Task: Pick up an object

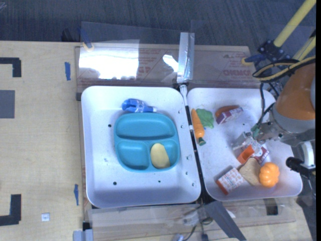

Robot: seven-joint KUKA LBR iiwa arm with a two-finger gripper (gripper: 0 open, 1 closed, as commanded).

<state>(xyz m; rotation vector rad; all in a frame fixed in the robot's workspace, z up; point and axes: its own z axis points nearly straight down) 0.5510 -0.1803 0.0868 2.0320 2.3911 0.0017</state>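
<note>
Orange pumpkin (269, 174), round & ribbed, sits beside gripper (249, 137); grip state unclear.

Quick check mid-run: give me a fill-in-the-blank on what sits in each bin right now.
1. The yellow potato-like item lies in a compartment of the ____ divided tray.
2. That tray sits in the ____ bin.
3. The toy carrot lies along the right bin's ____ wall.
4. The small pumpkin is coloured ____.

Missing words: blue; left; left; orange
</note>
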